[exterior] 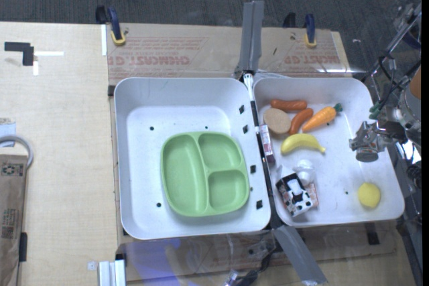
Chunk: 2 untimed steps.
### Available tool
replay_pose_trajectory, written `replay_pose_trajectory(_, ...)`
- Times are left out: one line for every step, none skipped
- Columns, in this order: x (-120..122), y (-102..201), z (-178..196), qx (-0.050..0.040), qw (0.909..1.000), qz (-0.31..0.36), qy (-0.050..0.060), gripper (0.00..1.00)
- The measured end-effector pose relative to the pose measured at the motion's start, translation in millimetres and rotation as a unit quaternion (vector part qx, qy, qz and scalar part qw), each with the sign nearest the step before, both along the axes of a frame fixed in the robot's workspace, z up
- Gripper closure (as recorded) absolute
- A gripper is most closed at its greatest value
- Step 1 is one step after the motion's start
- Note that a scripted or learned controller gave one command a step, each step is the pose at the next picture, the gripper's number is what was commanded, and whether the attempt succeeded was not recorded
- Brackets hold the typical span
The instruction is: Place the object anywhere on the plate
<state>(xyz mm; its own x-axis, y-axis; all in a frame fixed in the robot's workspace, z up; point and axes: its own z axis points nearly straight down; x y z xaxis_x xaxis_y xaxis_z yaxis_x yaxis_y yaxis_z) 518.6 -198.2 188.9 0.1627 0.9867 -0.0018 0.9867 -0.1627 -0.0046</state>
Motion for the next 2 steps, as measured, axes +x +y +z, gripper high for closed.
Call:
replay_pose_trajectory(-37,98,44,0.0011,0.9945,0.104,0.0,1.0)
replay_pose_trajectory(-39,168,73,0.0007,0.9602,0.279,-0.002,1.0)
